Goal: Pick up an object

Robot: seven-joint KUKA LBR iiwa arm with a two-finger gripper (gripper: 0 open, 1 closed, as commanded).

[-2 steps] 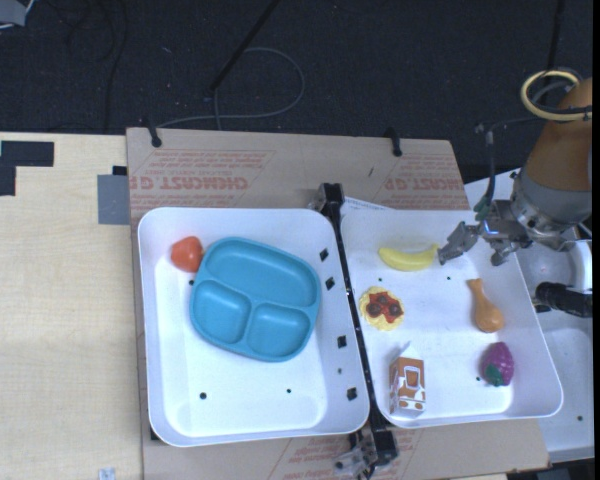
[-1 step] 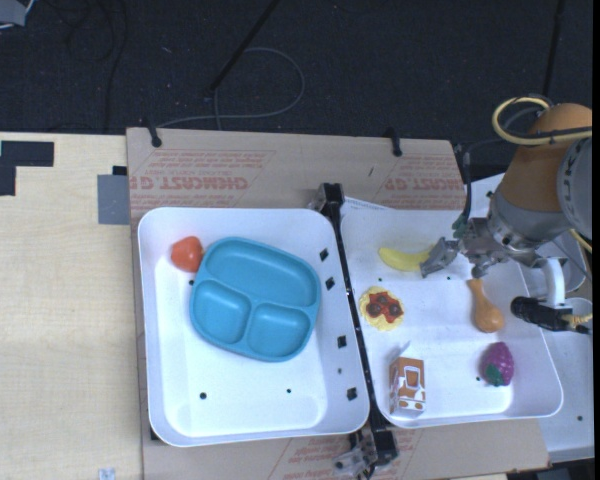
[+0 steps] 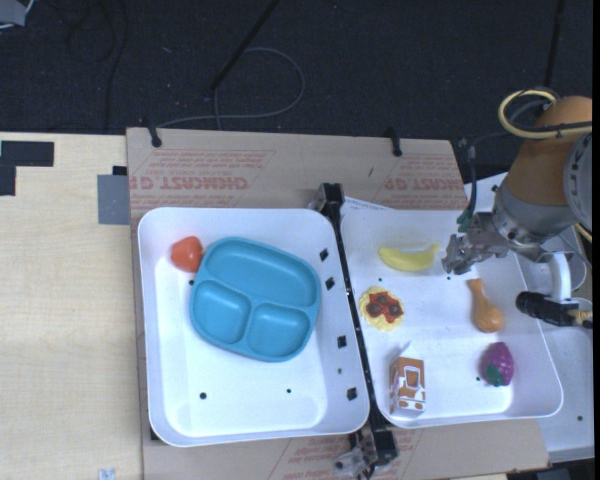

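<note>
Banana lies in the upper left part of the right bin, lengthwise across the view, just left of the gripper and close to touching it; whether they touch cannot be told. The arm reaches in from the right edge, its orange band high at the upper right, the grey wrist below it bending down and left toward the bin floor. The gripper hangs low over the bin's upper middle, pointing down; whether it is spread or pressed together cannot be told, and nothing can be seen pinched in it.

Other things in the right bin: a drumstick below and right of the gripper, near but apart; a round yellow-and-red piece, perhaps a pizza, below the banana; a small carton near the front edge; a purple fruit at the lower right, well apart from the gripper.

The left bin holds a blue tray with three sections, and a tomato just beside the tray's upper left corner.
</note>
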